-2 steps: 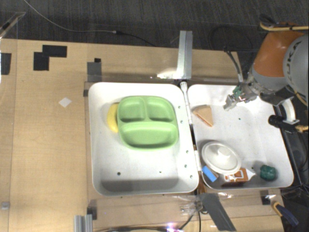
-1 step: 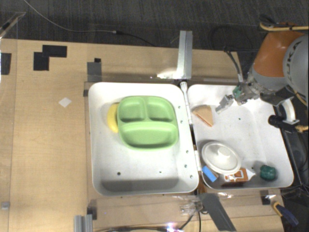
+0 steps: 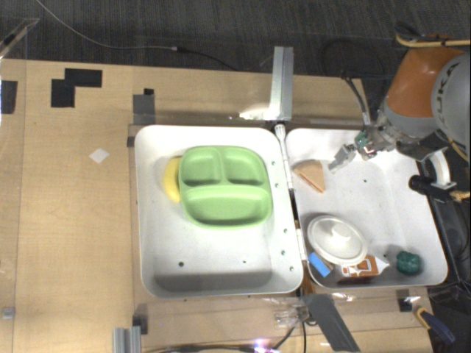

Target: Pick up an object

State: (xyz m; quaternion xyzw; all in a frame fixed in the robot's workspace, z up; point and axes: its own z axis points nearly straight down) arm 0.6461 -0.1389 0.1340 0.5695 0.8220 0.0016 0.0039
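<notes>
I am seeing a green divided plate lying in the left bin, and a tan wedge is resting in the right bin. My tool is hovering near the wedge, holding nothing, its opening unclear to me, so the picking is not yet done.

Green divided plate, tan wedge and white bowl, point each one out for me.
green divided plate [image 3: 223, 185]: camera view, middle ridge between its compartments.
tan wedge [image 3: 312, 175]: camera view, centre of its flat top.
white bowl [image 3: 337, 239]: camera view, its middle.
</notes>
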